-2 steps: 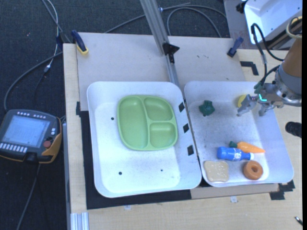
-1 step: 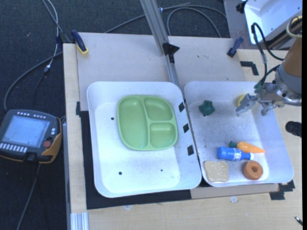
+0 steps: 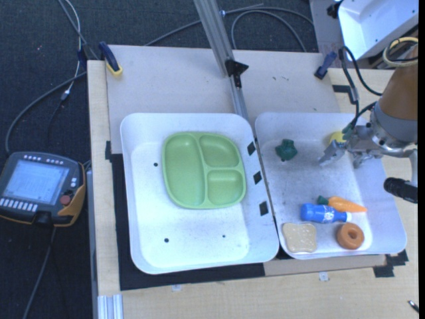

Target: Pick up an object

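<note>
At the near edge of the right bin (image 3: 392, 234) sit a slice of toast (image 3: 300, 237) and a donut (image 3: 350, 235), with a blue bottle (image 3: 323, 212) and a carrot (image 3: 346, 205) just behind them, and the bare floor past them gives room to move. The left bin (image 3: 143, 198) holds a green plate (image 3: 203, 169) with bare white floor around it. Farther back in the right bin, the gripper (image 3: 345, 157) hangs with its fingers spread apart and nothing between them, a small yellow thing (image 3: 338, 137) just beside it and a dark green toy (image 3: 287, 149) off to its left.
</note>
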Available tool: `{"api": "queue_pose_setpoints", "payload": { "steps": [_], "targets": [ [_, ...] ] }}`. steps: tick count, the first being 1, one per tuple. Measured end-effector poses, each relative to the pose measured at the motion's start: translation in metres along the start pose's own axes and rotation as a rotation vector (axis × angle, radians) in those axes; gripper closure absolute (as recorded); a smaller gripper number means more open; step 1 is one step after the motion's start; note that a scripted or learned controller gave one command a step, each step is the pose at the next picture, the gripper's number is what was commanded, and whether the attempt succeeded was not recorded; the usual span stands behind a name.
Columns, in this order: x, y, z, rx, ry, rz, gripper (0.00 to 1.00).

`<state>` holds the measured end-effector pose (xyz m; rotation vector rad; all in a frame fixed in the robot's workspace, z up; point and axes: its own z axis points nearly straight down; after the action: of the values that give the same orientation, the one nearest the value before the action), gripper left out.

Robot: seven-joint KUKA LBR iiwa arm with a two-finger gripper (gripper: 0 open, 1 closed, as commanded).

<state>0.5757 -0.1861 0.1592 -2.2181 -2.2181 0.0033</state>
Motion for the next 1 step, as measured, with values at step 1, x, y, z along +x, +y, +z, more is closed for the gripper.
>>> {"api": "queue_pose_setpoints", "payload": {
  "steps": [1],
  "targets": [
    [-0.0023, 0.0017, 0.0429, 0.001, 0.0, 0.0, 0.0]
  ]
}}
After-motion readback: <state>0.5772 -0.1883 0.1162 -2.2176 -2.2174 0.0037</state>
